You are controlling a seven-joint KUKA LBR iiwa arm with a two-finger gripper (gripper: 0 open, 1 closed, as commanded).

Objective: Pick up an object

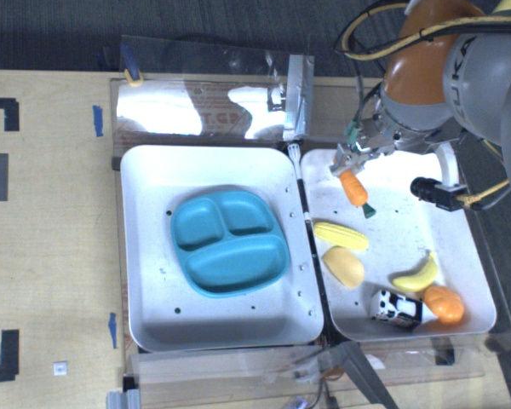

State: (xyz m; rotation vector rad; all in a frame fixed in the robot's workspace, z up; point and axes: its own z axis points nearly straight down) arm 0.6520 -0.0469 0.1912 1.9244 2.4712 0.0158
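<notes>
While I hang over the pale wooden desk (43, 228), my fingers (351, 162) pinch the carrot (354, 188).
Left of the carrot's bin (477, 313), a blue plate (230, 241) lies in the other.

Right bin's (485, 313) middle looks open; corn (341, 235) and banana (416, 275) flank it.

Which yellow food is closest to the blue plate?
The corn cob, lying at the left side of the right bin, just past the wall from the blue plate. The lemon sits below it, and the banana is farther right.
</notes>
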